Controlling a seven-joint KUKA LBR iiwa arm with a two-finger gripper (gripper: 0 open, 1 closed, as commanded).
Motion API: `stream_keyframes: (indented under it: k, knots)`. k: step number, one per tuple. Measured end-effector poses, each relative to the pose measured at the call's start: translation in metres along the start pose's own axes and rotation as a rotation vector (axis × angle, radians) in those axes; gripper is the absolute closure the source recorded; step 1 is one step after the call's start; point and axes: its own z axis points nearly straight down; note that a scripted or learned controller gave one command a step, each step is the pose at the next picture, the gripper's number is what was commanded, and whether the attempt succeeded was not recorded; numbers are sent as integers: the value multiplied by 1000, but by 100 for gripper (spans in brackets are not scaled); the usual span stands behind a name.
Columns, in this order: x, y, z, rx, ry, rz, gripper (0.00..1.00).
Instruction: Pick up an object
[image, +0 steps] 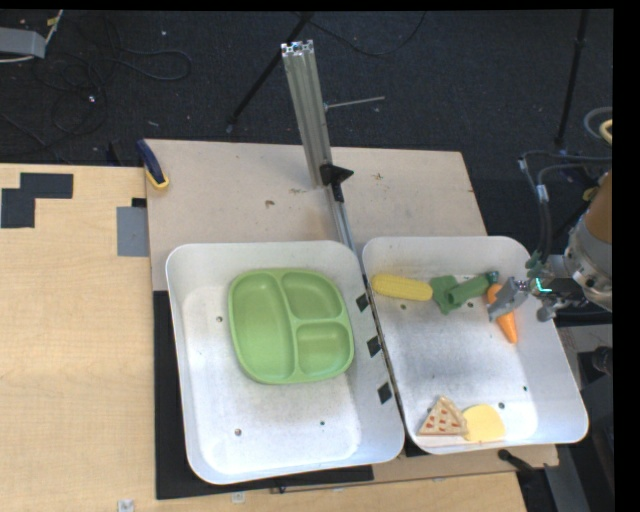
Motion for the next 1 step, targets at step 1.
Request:
stream_keyframes:
  k: [1]
  knots:
    - [0, 0, -1, -2, 0, 0, 0]
